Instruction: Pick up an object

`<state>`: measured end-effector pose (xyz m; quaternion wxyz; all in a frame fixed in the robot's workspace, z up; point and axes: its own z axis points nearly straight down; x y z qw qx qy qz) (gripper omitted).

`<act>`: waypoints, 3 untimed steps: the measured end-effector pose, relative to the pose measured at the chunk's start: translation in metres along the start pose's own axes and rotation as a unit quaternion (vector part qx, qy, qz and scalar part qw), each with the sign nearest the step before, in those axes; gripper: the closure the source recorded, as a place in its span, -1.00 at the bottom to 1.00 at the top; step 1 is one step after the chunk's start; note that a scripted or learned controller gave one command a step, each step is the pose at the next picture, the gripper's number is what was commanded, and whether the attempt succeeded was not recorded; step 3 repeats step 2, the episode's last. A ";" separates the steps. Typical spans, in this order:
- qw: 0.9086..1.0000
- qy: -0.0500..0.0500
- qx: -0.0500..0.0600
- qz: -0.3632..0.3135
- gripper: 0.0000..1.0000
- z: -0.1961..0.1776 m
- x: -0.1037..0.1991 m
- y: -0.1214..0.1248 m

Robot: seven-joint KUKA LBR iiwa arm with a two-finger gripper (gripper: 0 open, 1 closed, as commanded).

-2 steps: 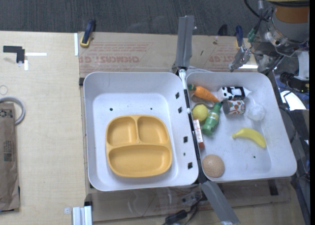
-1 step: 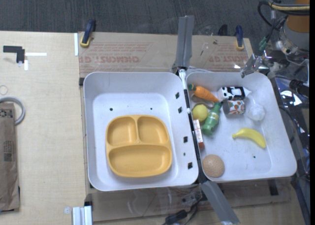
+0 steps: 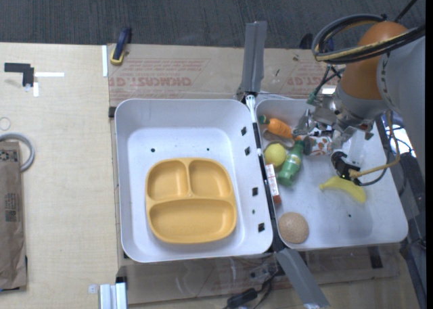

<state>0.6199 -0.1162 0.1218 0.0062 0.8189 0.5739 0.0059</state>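
We see two shallow white bins side by side on the bench: the left bin [image 3: 128, 165] holds a yellow divided plate [image 3: 191, 200] lying flat in its middle, and the right bin [image 3: 379, 223] holds the small items. The grey arm [image 3: 399, 57] with its orange band [image 3: 369, 57] reaches in from the right and hangs over the far part of the right bin. Its gripper [image 3: 318, 128] sits low among the clutter there, just beside the carrot [image 3: 277, 127] and above a small red-and-white object [image 3: 319, 144]; we cannot tell how it stands or whether it grasps anything. Near the divider lie a green bottle [image 3: 290, 168] touching a yellow lemon [image 3: 275, 154]. A banana [image 3: 345, 189] lies apart toward the middle, and a tan round ball [image 3: 293, 227] rests near the front corner.
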 end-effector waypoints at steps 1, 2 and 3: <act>0.999 -0.002 0.010 0.041 -1.00 0.030 -0.027 -0.016; 0.999 -0.002 0.010 0.043 1.00 0.021 -0.028 -0.015; 0.999 -0.002 0.010 0.043 1.00 0.021 -0.028 -0.015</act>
